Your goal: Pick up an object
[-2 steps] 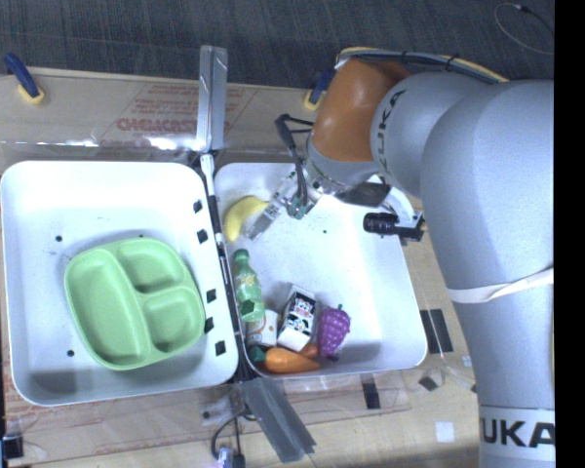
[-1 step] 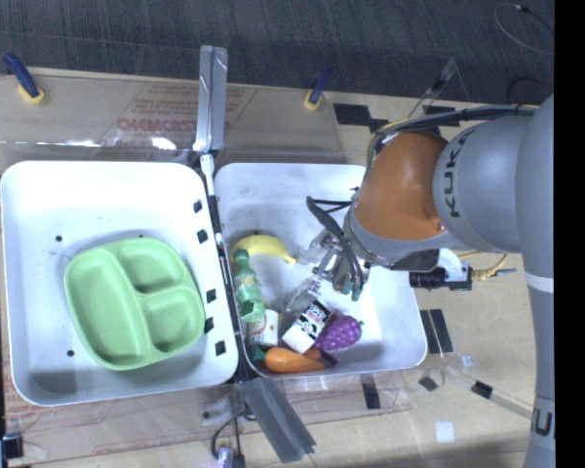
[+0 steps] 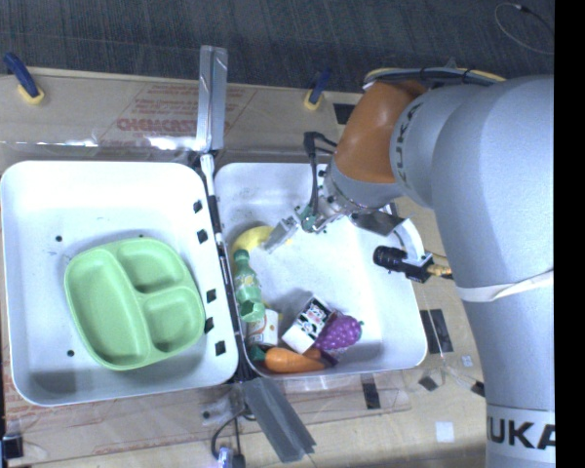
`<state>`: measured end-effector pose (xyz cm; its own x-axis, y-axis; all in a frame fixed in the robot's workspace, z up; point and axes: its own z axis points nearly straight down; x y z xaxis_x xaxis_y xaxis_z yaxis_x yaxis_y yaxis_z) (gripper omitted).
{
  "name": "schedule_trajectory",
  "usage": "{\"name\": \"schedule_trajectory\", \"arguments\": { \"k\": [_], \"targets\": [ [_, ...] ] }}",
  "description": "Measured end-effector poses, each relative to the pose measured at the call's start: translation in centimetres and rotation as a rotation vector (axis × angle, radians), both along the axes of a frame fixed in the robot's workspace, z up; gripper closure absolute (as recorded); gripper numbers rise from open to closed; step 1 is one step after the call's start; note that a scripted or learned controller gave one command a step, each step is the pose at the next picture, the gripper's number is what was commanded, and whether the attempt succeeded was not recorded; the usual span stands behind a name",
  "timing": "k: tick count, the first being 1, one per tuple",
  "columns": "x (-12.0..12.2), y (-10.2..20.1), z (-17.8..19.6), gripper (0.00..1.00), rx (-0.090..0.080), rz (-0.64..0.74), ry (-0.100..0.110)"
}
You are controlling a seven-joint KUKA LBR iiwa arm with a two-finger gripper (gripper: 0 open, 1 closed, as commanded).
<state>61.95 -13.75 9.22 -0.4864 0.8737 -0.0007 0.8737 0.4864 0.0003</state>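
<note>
- "KUKA" (image 3: 520,435) was printed in black on the arm's grey base.
- The claw (image 3: 291,228) hovered over the right bin (image 3: 390,300) beside the banana (image 3: 251,236); whether it was open I cannot tell.

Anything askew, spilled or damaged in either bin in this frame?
Nothing spilled or broken. The green bottle lies on its side against the right bin's left wall, with the other items loosely heaped nearby. The green tray sits slightly rotated in the left bin.

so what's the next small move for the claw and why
Probably lower the claw slightly left onto the curved yellow banana. It sits just beside the banana in the right white bin, with nothing visibly gripped, and the banana lies apart from the clustered items below.
</note>
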Motion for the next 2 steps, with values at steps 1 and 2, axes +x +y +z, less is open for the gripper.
{"name": "schedule_trajectory", "arguments": {
  "k": [1, 2],
  "targets": [
    [0.07, 0.12, 1.02, 1.0, 0.0, 0.006, 0.0],
    [0.08, 0.13, 1.03, 0.0, 0.0, 0.007, -0.001]
  ]
}}
